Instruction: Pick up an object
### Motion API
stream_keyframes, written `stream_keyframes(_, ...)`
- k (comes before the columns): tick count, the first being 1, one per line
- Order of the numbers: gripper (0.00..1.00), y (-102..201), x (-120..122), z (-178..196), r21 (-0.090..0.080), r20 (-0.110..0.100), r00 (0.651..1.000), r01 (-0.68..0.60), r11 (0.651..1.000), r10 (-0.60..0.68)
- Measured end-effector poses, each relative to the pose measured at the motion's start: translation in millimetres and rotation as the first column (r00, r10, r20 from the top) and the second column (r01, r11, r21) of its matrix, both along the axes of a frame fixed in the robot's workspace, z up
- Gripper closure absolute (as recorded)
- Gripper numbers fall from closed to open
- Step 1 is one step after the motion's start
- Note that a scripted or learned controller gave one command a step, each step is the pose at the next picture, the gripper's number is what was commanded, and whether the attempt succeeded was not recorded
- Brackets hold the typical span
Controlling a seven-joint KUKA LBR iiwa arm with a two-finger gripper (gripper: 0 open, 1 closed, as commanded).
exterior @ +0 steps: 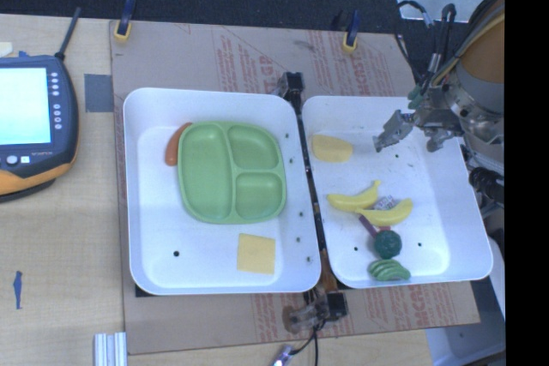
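Approach step: pincer (pixel 412 131) spread open, holding nothing, above right bin (pixel 455 184). Next: descend squarely over the banana (pixel 353 198), then close.

I see the divided plate (pixel 232 172) in the left bin (pixel 141 184), cheese slice (pixel 256 253) before it, bananas (pixel 371 203) in the right bin (pixel 446 184) beside it.

Bright, even overhead light; bins (pixel 141 184) near blown-out w/ glare (slightly soft focus).
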State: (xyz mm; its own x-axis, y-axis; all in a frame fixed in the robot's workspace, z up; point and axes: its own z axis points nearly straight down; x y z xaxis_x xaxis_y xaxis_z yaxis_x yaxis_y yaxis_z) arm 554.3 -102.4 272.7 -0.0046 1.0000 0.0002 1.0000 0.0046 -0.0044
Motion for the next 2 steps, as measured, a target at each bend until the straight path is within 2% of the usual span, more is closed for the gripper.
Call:
stream_keyframes(1,0.0,2.9,-18.8,-177.4,0.0,0.004,1.0,-0.002,1.0,0.002)
stream_keyframes(2,1.0,0.6,-18.2,-167.1,-0.004,0.005,1.0,-0.004,1.0,0.004)
